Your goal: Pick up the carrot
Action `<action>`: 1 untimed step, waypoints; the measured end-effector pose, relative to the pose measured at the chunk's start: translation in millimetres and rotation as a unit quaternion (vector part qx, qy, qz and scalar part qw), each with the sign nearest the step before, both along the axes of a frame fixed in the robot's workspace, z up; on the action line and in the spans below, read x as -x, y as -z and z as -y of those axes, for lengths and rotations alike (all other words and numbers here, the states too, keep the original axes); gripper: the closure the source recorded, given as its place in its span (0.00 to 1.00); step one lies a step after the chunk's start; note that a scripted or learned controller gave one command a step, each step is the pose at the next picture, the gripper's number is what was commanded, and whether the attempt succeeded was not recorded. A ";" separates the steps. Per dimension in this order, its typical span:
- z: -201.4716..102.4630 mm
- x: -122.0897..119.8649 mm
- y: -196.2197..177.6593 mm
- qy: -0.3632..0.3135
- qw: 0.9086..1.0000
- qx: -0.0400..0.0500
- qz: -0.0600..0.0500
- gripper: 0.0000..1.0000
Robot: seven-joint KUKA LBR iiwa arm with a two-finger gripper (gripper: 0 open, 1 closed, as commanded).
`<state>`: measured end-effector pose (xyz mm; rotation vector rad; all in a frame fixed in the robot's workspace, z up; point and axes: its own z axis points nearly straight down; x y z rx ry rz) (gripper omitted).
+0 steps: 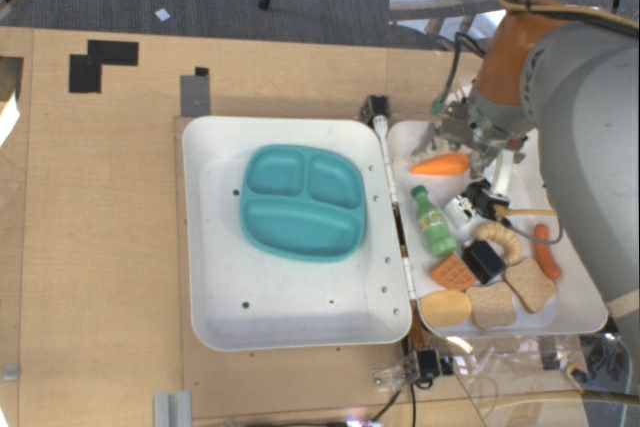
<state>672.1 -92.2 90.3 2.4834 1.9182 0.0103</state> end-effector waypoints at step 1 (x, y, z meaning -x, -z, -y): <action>13.3 42.6 4.0 0.081 0.997 0.000 -0.002 0.00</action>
